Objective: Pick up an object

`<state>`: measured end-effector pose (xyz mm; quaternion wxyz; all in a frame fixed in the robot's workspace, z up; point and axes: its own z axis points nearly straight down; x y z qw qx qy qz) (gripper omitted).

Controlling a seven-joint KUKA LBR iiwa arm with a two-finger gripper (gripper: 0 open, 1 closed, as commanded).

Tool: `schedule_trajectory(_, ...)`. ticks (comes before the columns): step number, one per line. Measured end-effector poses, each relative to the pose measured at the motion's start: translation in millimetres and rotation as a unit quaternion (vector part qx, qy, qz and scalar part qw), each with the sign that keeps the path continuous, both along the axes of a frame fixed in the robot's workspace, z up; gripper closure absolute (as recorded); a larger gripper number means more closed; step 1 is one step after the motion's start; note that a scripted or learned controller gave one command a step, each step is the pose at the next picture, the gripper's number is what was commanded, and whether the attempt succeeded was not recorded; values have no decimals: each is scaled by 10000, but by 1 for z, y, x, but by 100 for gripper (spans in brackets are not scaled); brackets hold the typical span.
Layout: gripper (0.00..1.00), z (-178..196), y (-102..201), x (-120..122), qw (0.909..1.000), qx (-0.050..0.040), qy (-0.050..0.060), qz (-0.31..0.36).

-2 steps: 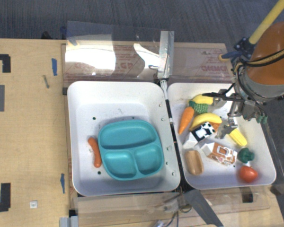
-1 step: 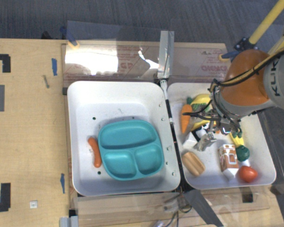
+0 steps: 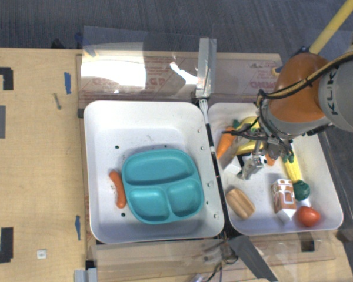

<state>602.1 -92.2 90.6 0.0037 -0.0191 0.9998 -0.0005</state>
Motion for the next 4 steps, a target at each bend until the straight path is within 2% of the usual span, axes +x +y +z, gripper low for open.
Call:
schedule_trajectory(1,100,14,1,5,10000,-8,-91,11)
schedule_trajectory(2,100,190,29,36,9997,-4,-73,233)
schedule_trajectory(3,100,206,32,64,9967,-2,-20,815)
schedule_trajectory(4,100,219,33,66,9967,-5,-80,813)
